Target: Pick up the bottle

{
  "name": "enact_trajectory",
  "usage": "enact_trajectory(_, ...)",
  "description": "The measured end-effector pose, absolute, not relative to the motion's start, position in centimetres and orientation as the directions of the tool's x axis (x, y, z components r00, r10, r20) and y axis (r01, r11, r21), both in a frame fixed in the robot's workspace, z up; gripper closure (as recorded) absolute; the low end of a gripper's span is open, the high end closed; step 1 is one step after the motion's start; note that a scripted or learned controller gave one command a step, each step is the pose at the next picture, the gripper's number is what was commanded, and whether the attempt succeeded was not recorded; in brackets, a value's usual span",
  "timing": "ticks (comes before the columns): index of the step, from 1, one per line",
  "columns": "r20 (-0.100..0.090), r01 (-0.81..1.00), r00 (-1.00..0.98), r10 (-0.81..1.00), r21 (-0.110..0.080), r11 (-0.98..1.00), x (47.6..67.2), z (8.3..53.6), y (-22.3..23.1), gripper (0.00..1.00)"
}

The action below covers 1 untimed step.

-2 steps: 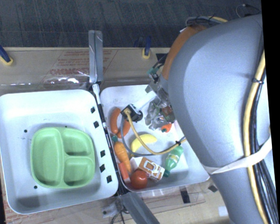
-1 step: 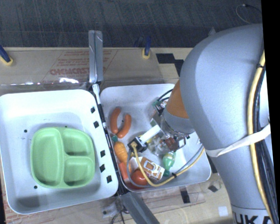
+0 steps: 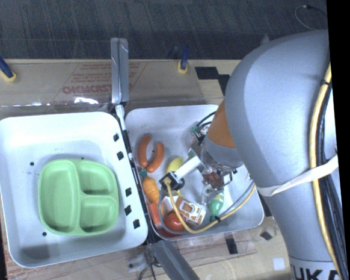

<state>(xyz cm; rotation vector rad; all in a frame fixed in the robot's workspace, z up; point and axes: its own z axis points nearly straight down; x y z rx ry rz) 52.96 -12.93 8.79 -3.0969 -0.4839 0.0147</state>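
Note:
The bottle [image 3: 215, 202] is small and clear with a green cap, and it lies in the right bin [image 3: 173, 119] near that bin's front right corner. My gripper [image 3: 212, 182] hangs low in the right bin, directly over the bottle's upper end and touching or nearly touching it. The grey arm [image 3: 282, 116] covers the bin's right side and hides part of the bottle. Whether the bottle is held cannot be made out.
Toy food crowds the right bin's left half: two orange sausages [image 3: 150, 153], a yellow lemon [image 3: 175, 164], a carrot [image 3: 151, 189], a red tomato [image 3: 172, 222] and a small printed carton [image 3: 191, 212]. A yellow cable [image 3: 197, 228] loops over them. The left bin [image 3: 18, 136] holds a green divided plate [image 3: 78, 196].

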Motion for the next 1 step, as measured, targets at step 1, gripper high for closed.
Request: enact_trajectory(1,-0.007,0.216,0.976,0.216,-0.005,-0.976,54.5,16.7,-12.69,0.0)
